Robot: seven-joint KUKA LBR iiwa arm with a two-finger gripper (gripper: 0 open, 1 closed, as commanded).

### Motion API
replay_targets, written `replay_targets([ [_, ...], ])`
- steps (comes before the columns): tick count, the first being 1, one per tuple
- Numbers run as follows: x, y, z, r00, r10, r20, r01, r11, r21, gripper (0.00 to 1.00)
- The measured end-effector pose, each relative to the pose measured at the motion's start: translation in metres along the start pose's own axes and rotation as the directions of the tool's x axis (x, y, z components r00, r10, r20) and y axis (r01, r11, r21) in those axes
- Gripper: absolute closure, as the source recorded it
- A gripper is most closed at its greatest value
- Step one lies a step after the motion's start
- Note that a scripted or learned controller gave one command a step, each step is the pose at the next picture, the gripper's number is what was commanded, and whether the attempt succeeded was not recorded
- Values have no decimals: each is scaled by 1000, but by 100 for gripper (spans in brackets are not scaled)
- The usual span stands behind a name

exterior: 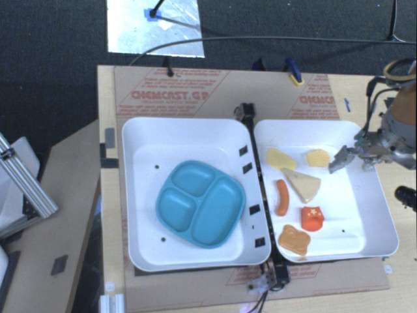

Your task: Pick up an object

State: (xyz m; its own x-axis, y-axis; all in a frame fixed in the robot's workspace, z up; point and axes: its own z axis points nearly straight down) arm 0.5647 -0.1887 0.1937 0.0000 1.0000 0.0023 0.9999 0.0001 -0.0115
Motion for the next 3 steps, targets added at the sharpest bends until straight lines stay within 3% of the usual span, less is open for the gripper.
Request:
replay_targets([
  [1, 1, 3, -8, 1000, -3, 3, 3, 1000, -13, 0],
  [3, -4, 11, 92, 1000, -5, 2, 5, 1000, -10, 0],
])
